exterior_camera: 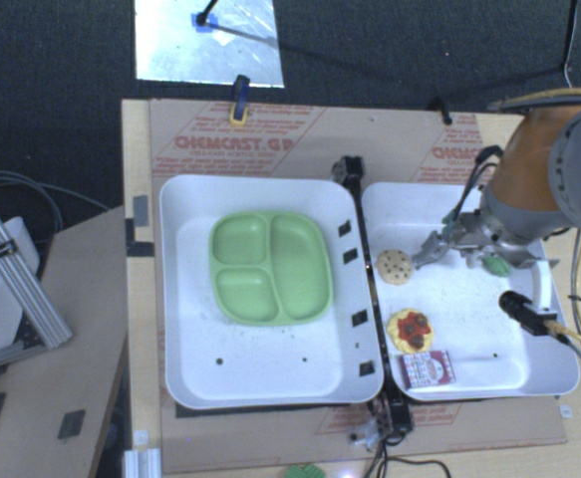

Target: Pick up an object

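My gripper [432, 251] hangs low over the right bin [469, 381], reaching in from the right. Just to its left lies a round tan cookie with dark chips [395, 266], apart from the gripper tip by a small gap. A small round toy pizza with red topping [411, 330] lies toward the bin's front. Beside it, in the front left corner, rests a red and white packet [428, 368]. A small green object [496, 264] peeks out from under the wrist, mostly hidden.
The left bin [185, 366] holds a light green divided plate [270, 267]. A black divider [362, 267] runs between the bins. Both stand on a brown board [260, 137]. The arm's orange band [529, 167] looms at the right.
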You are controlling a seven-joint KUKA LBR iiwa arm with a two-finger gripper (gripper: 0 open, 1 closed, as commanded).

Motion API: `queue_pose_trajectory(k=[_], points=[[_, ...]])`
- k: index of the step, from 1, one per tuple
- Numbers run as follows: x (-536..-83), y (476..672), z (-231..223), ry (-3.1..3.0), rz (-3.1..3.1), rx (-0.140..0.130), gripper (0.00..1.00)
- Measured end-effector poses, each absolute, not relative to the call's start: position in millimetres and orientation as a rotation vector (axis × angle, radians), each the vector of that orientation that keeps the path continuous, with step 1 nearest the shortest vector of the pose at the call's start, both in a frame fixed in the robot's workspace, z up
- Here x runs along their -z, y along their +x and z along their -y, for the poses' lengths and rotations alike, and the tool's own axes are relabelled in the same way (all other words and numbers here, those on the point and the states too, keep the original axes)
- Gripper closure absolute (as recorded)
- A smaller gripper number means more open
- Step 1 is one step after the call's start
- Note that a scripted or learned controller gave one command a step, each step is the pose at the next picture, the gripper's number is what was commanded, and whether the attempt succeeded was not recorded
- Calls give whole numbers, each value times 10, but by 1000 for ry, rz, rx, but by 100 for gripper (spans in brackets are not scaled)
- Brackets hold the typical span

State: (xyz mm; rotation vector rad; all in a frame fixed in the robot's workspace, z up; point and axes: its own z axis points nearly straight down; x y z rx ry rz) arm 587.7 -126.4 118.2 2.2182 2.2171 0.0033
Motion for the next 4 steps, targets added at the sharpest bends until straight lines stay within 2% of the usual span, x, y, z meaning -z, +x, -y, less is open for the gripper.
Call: queue_pose_trajectory(k=[1,2,3,4], points=[[-1783,5806,2129,2220,-2207,0,0],[-844,6091,2063,2206,-2220,-7,0],[-1030,6123,2079,2194,-2214,-14,100],[-1825,6042,1085,2206,-2232,-9,100]])
